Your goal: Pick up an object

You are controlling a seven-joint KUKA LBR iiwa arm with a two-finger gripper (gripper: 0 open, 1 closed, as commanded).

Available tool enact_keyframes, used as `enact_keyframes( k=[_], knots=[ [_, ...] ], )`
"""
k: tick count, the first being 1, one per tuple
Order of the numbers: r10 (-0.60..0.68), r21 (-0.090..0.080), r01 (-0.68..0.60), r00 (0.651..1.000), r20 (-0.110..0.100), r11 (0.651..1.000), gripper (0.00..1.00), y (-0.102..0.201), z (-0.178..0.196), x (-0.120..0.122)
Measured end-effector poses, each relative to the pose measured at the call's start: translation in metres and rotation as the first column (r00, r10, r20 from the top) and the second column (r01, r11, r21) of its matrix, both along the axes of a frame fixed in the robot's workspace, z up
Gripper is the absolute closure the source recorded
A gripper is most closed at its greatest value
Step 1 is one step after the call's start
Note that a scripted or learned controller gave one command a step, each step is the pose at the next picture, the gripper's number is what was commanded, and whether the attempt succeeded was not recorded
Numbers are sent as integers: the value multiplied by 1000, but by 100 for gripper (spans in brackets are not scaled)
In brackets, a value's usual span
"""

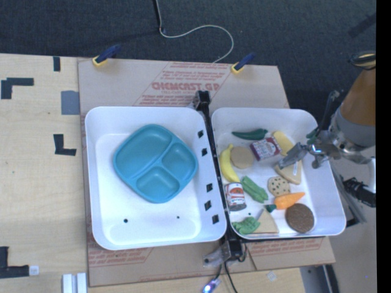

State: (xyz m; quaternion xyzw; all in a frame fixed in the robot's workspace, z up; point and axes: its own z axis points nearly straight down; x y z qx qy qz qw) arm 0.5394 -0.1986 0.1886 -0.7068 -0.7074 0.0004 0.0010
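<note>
My gripper [293, 158] hangs over the right side of the right bin [317, 124], reaching in from the right. It sits just above a tan wedge-shaped piece [292, 174] and beside a purple and white packet [264, 148] and a yellow piece [283, 142]. Nothing shows as held. The same bin also holds a banana [228, 164], a green chili [250, 133], a round tan biscuit [242, 158], a green pickle [255, 188], a small can [235, 196], a chip cookie [278, 185], a carrot [288, 200] and a brown disc [299, 217].
The left bin [101, 224] bears a blue divided plate [156, 162]. A black divider [211, 163] runs between the bins. A green leafy piece [246, 226] and a pale wedge [267, 224] lie at the right bin's near edge. A cable [201, 30] loops behind the bench.
</note>
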Motion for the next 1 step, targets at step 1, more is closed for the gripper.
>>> enact_keyframes(
  k=[1],
  knots=[
    [3, -1, -3, 1000, 9, 1000, 0, 46, 92, -29]
  ],
)
